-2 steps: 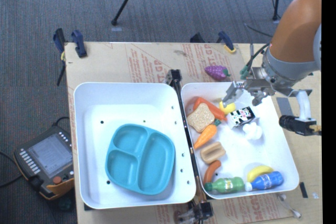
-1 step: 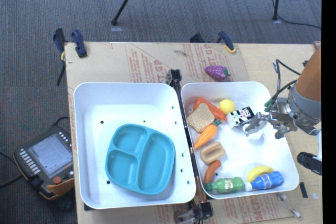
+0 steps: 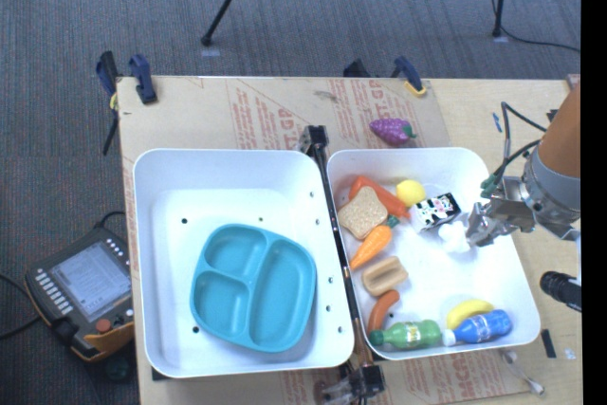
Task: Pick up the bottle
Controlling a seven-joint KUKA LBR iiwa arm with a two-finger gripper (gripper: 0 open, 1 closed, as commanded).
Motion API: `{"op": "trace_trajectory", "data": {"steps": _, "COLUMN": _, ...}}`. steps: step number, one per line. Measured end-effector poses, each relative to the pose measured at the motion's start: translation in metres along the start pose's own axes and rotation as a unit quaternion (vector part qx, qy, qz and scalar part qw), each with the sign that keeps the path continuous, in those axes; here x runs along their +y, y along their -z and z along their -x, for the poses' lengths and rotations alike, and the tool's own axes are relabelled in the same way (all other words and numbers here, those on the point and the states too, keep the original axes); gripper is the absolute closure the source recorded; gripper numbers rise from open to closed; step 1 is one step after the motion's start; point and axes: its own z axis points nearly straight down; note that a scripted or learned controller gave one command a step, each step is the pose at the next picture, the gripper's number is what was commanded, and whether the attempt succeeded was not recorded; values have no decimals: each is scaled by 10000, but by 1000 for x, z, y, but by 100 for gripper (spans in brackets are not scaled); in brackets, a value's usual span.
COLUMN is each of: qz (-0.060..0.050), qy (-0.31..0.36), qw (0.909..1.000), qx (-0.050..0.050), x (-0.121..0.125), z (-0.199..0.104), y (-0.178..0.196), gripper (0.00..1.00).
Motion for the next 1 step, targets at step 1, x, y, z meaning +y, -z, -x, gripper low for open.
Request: {"op": "trace_trajectory", "data": {"steps": 1, "qz": 14, "qy": -1099, "qw": 9939, "qx": -12, "x": -38, "z": 0, "y": 59, "gripper": 100}}
